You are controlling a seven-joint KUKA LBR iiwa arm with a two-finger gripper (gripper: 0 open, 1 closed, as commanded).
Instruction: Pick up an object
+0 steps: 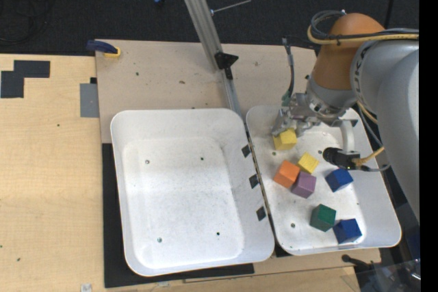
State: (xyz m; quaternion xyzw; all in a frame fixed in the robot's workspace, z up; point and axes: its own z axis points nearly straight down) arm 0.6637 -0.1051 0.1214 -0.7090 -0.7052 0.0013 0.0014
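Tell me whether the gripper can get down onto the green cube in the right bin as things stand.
Probably yes. The green cube sits with its top uncovered, a blue cube close beside it, the purple cube apart. The gripper is over the yellow cube at the far end.

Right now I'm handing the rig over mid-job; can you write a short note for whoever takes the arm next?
Gripper: low over the far end of the right white bin, directly above the yellow cube; whether it has hold of the cube cannot be told from this view.
Objects: all in the right bin. A second, smaller yellow cube, orange cube and purple cube sit clustered mid-bin; one blue cube to their right; green cube and another blue cube at the near end.
Done: arm positioned at a cube.
Left: confirm a grasp and lift.
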